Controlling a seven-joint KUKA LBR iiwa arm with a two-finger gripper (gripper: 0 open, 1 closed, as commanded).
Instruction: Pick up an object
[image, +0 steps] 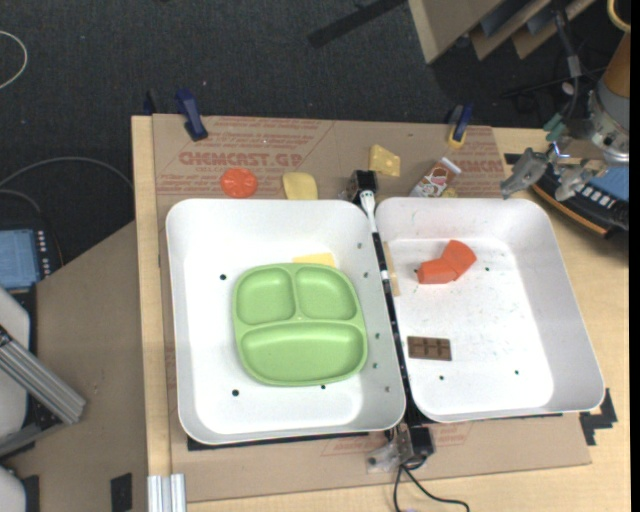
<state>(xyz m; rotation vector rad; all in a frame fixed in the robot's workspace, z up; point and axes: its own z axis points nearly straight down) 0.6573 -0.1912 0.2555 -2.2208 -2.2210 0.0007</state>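
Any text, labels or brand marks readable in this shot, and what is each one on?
"CHEMCAST GP": red print, repeated in rows, on the brown board under the bins; only the large line is legible.
Small packet behind the right bin: printed, too small to read.
Nothing else carries text.

A robotics lab: 2 white bins (200, 400) sit on a cardboard sheet (330, 150) clamped to the bench (610, 310) with blue clamps (190, 113), loose cables (420, 485) trailing over dark carpet (80, 70).
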